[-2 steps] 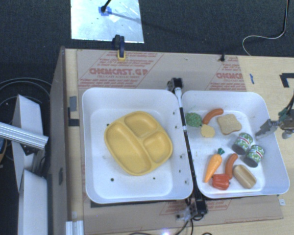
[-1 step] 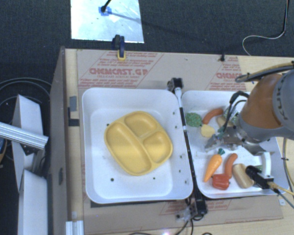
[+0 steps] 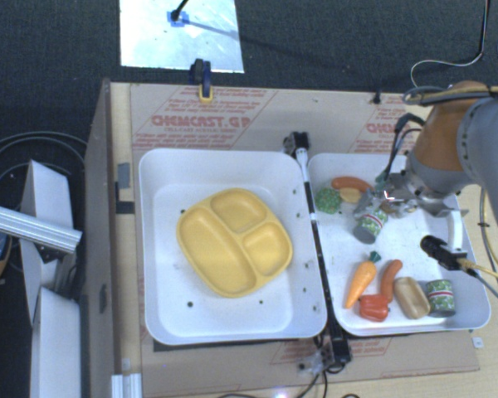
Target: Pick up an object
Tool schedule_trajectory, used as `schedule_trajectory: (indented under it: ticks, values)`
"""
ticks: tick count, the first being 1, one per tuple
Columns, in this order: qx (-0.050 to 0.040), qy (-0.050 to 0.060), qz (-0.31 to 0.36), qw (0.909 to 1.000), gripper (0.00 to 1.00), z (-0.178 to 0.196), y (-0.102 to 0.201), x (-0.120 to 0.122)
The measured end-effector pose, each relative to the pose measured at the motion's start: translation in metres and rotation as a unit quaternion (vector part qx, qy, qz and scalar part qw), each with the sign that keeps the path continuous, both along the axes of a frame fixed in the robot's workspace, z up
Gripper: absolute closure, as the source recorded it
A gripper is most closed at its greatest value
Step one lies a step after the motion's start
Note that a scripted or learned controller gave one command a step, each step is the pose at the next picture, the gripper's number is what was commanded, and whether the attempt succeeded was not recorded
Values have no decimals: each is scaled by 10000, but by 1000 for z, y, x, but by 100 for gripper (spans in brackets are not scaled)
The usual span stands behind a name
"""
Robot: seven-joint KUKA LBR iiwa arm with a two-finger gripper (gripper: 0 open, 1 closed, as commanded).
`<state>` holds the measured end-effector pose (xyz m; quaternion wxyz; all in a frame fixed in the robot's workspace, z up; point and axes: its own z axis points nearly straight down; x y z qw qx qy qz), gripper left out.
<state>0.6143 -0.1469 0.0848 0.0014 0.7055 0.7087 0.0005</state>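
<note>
Can [image 3: 368, 224]: small, grey, lying tilted in right bin [image 3: 336, 251], just beside gripper [image 3: 388, 199]. We judge it light, stiff, smooth and likely slippery; we would take it across its round sides. Whether gripper is open or closed we cannot tell.

Left bin [image 3: 170, 297]: yellow divided plate [image 3: 235, 240] sits mid-floor. Bare white floor runs all round it, widest along the near edge and in the far-left corner, so access from above is open there.

Right bin [image 3: 336, 251]: crowded. The far end holds a green broccoli piece [image 3: 328, 199], an orange sausage [image 3: 349, 184] and a grey can [image 3: 368, 225], with the hand [image 3: 388, 199] and arm overhead. At the near end a carrot [image 3: 361, 279], red pepper [image 3: 374, 307], reddish sausage [image 3: 389, 277], bread roll [image 3: 411, 297] and small can [image 3: 440, 297] are packed close, with little gap between them. Open floor: a patch by the left wall between broccoli piece and carrot.
</note>
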Motion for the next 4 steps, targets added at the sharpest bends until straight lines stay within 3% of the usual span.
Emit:
schedule_trajectory:
  ticks: [1,2,3,4]
  values:
    - [9,12,3,10000,0,-1,43,-46]
    - [0,51,3,10000,0,-1,39,46]
    - [7,9,-15,10000,0,0,57,-11]
    - [3,-1,1,10000,0,0,51,27]
